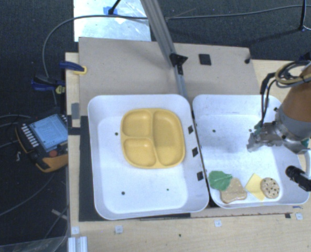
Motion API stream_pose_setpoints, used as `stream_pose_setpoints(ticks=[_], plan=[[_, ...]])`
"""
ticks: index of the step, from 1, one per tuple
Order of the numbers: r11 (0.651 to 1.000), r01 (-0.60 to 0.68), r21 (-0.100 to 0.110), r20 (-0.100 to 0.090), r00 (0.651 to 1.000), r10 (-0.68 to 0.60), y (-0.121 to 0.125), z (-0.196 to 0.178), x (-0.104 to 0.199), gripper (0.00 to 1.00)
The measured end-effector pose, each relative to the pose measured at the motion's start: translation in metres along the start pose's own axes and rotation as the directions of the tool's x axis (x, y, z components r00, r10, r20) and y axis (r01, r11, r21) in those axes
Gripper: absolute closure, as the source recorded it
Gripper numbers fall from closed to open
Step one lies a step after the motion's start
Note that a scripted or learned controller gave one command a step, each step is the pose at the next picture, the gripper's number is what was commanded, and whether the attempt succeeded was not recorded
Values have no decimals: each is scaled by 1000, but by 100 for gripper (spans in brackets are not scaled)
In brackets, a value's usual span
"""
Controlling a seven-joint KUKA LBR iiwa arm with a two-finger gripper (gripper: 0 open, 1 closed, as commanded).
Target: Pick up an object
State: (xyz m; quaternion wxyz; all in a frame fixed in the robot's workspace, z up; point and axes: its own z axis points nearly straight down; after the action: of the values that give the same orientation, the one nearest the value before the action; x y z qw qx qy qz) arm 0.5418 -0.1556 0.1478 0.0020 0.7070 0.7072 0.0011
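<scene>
1. Two shallow white plastic bins sit side by side on a tan bench; the left bin (100, 193) holds a yellow plastic plate with three compartments (153, 138), lying flat in its upper middle.
2. The right bin (223, 109) holds four small items grouped along its near edge: a green leaf-shaped piece (219, 179), a tan bread-slice-shaped piece (233, 191) just beside and partly touching the leaf, a yellow wedge shaped like cheese (255, 185), and a round speckled cookie-like disc (270, 187) touching the wedge's right side.
3. The grey arm with its orange band (302, 96) reaches in from the right over the right bin.
4. The two-finger gripper (257, 140) hangs over the bare middle-right floor of the right bin, above the food pieces in the view and apart from them.
5. Whether its fingers are spread or closed cannot be told; nothing is visible between them.
6. A handheld device with a blue screen (45, 135) lies on the dark floor left of the bench.
</scene>
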Motion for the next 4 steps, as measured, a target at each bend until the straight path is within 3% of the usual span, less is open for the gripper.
stream_pose_setpoints(ticks=[1,2,4], plan=[[1000,3,-3,1,1000,-3,-4,-62,-3,100],[1000,4,-1,0,1000,-4,-3,-91,-3,100],[1000,11,2,-3,1000,-11,25,-69,104,100]])
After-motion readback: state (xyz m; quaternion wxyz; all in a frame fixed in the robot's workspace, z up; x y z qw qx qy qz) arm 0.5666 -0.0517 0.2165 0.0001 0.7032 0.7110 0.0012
